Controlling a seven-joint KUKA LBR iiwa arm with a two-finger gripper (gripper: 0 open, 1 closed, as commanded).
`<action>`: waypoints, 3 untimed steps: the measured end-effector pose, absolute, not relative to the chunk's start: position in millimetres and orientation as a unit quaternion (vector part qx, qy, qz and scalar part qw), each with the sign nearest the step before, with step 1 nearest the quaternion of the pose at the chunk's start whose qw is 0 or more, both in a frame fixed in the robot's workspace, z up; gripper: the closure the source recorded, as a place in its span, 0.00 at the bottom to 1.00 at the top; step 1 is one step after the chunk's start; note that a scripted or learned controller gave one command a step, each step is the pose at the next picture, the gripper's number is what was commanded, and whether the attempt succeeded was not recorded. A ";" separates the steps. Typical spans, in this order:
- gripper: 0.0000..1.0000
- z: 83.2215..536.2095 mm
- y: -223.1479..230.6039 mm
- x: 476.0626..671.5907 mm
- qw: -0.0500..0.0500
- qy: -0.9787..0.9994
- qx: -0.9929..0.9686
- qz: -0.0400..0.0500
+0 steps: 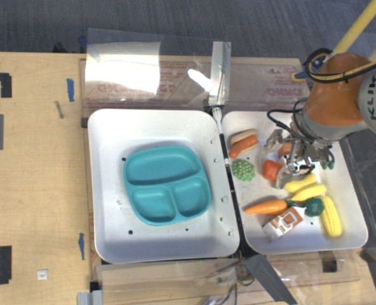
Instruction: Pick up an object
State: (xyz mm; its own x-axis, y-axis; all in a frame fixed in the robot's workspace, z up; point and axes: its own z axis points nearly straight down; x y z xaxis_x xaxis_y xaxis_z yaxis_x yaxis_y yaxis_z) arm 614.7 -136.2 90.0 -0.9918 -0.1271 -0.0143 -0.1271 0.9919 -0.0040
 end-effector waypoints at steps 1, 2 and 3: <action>0.00 87.8 -128.5 537.1 0.003 0.999 -0.049 0.000; 0.00 97.5 -119.1 510.2 0.028 0.997 -0.077 -0.008; 0.00 90.1 -128.1 610.3 0.005 0.985 -0.172 0.000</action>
State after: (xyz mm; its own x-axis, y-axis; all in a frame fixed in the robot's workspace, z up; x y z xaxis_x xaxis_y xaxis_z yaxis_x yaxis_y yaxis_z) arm 610.3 -128.1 90.1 -0.9405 -0.3398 -0.0088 -0.3397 0.9405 -0.0024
